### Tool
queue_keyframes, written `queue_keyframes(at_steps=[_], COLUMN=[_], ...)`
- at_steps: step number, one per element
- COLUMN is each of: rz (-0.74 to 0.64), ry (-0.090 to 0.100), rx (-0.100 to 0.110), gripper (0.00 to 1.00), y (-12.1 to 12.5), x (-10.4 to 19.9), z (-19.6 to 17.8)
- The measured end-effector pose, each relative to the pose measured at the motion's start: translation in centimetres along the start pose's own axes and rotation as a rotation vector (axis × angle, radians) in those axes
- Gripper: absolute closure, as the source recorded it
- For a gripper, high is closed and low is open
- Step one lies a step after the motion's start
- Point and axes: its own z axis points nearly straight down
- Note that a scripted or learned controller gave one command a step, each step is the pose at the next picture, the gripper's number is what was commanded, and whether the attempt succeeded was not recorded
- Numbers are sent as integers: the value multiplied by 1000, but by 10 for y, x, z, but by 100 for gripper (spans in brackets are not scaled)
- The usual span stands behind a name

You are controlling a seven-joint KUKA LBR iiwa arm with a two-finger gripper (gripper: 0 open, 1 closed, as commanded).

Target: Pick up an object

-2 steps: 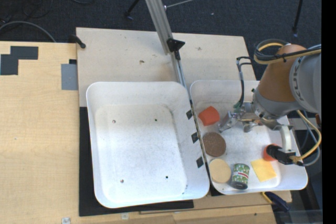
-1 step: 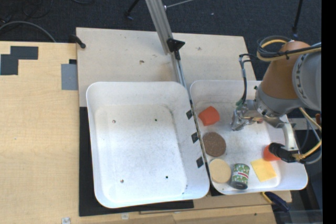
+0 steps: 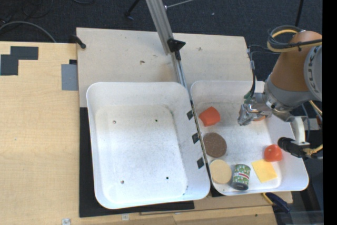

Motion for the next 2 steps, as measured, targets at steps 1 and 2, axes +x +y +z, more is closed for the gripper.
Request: queue_keyframes(at_steps=[1,2], rz=[2,-7], ry=[0,0], rx=[1,-1], gripper=[100,100], y=[-3,-3], x=[-5,-6], z=[-43,-83])
